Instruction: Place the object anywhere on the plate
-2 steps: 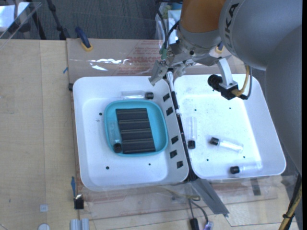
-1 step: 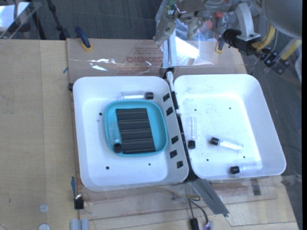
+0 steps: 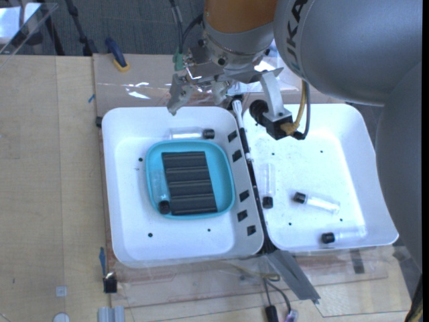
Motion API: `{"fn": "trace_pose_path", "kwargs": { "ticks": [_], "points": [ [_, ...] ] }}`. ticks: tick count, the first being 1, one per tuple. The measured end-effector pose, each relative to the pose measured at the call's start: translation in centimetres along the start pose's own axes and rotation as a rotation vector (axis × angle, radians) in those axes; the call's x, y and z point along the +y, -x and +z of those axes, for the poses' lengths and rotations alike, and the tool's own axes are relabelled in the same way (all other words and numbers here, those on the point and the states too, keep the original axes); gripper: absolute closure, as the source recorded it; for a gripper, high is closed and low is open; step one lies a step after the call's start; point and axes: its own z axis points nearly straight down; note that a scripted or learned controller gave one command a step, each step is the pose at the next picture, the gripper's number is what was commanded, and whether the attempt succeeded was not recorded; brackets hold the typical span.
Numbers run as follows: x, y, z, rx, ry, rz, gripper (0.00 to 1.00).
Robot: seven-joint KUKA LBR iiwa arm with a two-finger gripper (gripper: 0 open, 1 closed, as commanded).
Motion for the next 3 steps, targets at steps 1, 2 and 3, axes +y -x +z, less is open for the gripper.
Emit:
{"fn": "trace_pose_path", "kwargs": {
  "ticks": [1,2,3],
  "points": [
    [1.9,4.0,-9.6,-0.001,0.004,0.086,0.0],
    [-0.4,0.5,1.7,0.001,-0.001,0.246,0.0],
    [-5.4,6.5,-4.3,0.0,0.003,0.219,0.0]
  ]
}}
